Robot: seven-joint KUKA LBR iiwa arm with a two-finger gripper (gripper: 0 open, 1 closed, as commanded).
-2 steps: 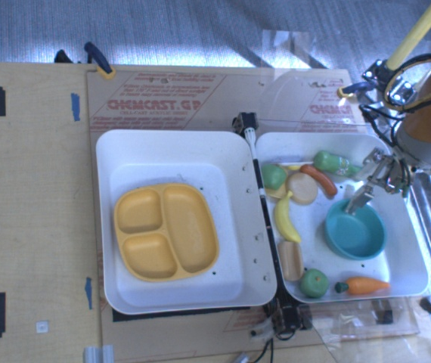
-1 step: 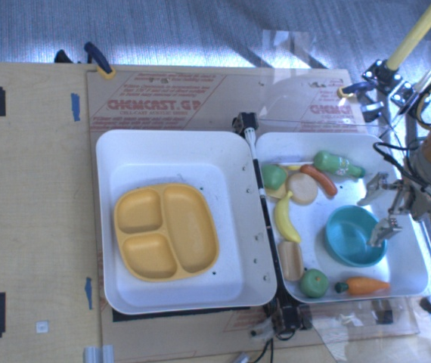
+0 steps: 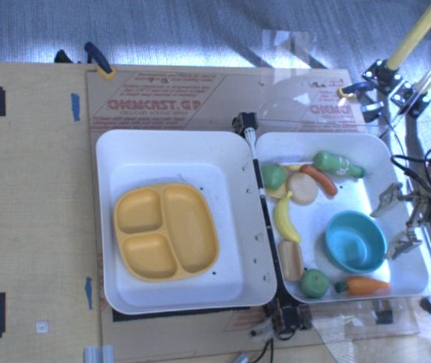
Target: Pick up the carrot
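The carrot (image 3: pixel 367 285), orange with a small green top pointing left, lies flat in the near right corner of the right bin (image 3: pixel 410 272), just below a blue bowl (image 3: pixel 355 240). My gripper (image 3: pixel 396 221) hovers at the bin's right side, beside the bowl and a short way above the carrot in the view. Its two metal fingers (image 3: pixel 388 198) stand spread apart, open, with nothing between them.
The right bin also holds a banana (image 3: pixel 286 219), a red sausage (image 3: pixel 319 179), a green bottle-shaped toy (image 3: pixel 336 163), a round slice (image 3: pixel 302 189), a bread piece (image 3: pixel 290 260) and a green fruit (image 3: pixel 314 283) left of the carrot. A yellow divided plate (image 3: pixel 165 231) lies in the left bin (image 3: pixel 117 153).
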